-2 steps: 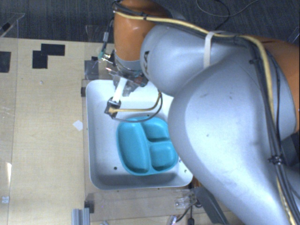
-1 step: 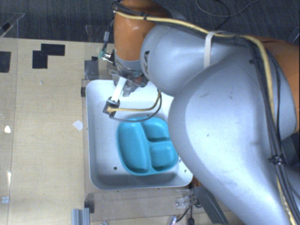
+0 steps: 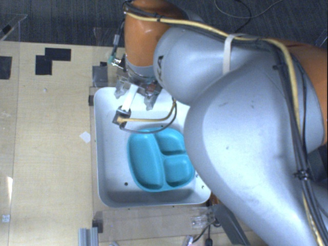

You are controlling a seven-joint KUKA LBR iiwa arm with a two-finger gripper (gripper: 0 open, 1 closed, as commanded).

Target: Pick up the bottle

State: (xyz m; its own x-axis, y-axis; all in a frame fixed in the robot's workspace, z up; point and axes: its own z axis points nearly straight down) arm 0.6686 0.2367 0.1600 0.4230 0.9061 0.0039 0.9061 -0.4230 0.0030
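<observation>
Bottle perhaps hidden under the arm, end effector above bin.

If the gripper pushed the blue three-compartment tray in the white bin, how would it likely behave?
The blue, three-compartment plastic tray looks moulded and stiff, so it probably keeps its shape. It lies flat and low in the white bin, so it likely slides rather than tips. Its glossy surface may be slippery.

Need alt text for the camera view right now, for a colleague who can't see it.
The grey arm fills the right side, its gripper poised over the far end of a white bin. A blue divided tray lies in the bin nearer the camera.
</observation>
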